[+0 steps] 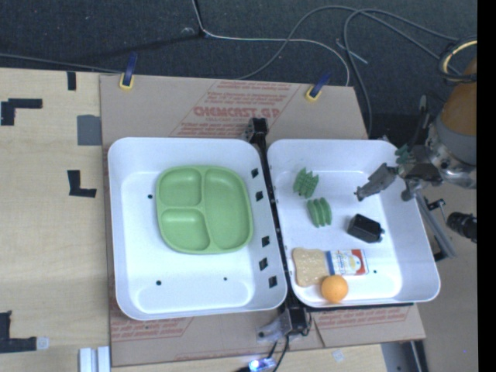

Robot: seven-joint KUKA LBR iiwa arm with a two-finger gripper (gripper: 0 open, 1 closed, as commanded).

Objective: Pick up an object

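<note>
Grey arm reaching from right, end effector [385, 183] over right bin [411, 246]

Both bins [124, 231] are white. The divided plate [204, 209] is light green, two toys [306, 182] dark green, the ball [334, 288] orange.

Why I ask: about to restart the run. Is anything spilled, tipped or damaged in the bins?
Nothing stands out. The green divided plate lies flat in the left bin; the right bin's items lie separate, unspilled.
</note>
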